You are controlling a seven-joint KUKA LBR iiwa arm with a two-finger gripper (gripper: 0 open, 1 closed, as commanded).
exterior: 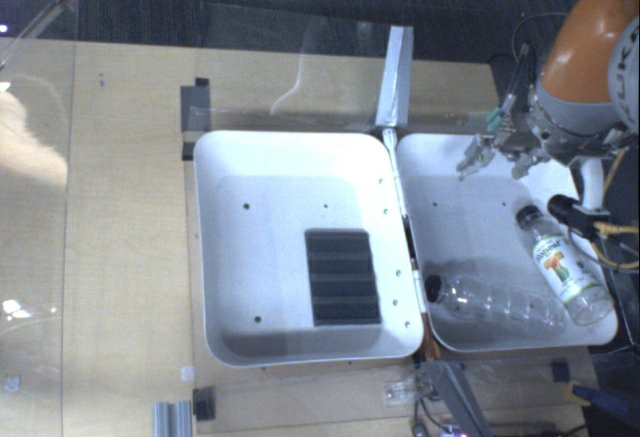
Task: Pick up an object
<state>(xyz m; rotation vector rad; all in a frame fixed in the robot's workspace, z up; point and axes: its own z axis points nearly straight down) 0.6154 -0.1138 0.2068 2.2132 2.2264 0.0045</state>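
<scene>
We see the gripper (497, 147) open and unladen above the right bin (450, 195); two clear plastic bottles (500, 303) lie inside.

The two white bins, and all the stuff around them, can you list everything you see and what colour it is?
Bins: 2, white, side by side on the bench; left bin, right bin.
Ribbed block: 1, black, in the left bin.
Big bottle: 1, clear with a dark cap, lying along the right bin's near edge.
Small bottle: 1, clear with a colourful label, right bin's right side.
Bench: 1, light wood.
Arm: 1, grey and orange; gripper above the right bin.
</scene>
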